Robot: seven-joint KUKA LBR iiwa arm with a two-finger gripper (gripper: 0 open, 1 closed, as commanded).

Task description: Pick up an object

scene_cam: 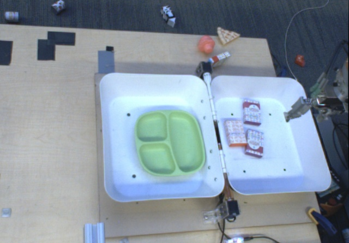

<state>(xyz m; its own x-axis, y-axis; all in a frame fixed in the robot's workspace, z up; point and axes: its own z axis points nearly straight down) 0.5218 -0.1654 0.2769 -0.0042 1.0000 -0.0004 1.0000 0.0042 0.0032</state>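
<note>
Packets [246,127] in rt bin [305,176]; claw [297,110] at rim, open/closed unclear.

Arm [332,92] cut off at the frame's right edge beside the right bin [305,182], pincer [294,110] blurred.

Three small flat packets are lying in the right bin [305,176], toward its left half: a dark red one [251,112] farthest back, a lighter orange-red one [235,132] just beside it, and another dark red one [254,143] sitting nearest.
</note>
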